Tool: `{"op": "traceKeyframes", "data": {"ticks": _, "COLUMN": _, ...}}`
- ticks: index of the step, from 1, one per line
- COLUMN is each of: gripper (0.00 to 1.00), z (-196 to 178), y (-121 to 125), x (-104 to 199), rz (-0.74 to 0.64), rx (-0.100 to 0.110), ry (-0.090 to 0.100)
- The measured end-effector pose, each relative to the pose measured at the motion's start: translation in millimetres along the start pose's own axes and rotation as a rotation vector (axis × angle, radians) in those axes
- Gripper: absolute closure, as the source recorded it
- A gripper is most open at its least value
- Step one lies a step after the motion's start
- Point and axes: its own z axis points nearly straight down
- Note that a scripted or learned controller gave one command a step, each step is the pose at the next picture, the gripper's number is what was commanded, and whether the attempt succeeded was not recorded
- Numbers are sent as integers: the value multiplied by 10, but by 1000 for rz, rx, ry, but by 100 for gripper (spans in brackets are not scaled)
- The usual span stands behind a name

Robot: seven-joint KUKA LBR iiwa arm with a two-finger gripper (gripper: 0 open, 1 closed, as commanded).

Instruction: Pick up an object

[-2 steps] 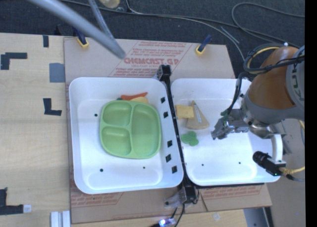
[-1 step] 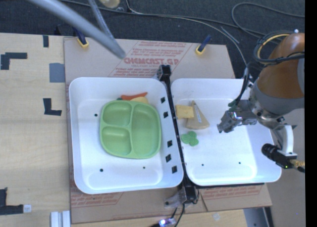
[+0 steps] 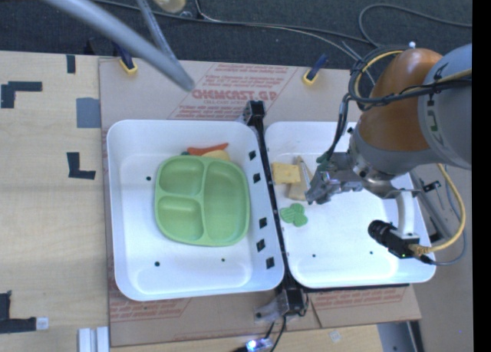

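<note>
My gripper hangs low over the left part of the right bin, reaching in from the right. Just left of its fingertips lies a pale yellow block, with a second tan piece below it. A small green leafy piece rests on the bin floor under and left of the gripper. In the left bin a green divided plate lies flat, and an orange carrot-like piece with a yellow bit peeks out behind its far edge.
A black divider with clips runs between the two bins. Cables trail across the dark floor behind the bench, and a black cable connector hangs over the right bin's right half. Grey poles cross the upper left.
</note>
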Motion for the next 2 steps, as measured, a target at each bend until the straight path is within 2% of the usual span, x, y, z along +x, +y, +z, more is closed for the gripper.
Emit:
{"op": "traceKeyframes", "data": {"ticks": 1, "gripper": 100, "z": -95, "y": 77, "x": 576, "rz": -2, "rx": -1, "ry": 2}}
{"op": "traceKeyframes", "data": {"ticks": 2, "gripper": 100, "z": 42, "y": 216, "x": 1094, "rz": -1, "rx": 0, "ry": 0}}
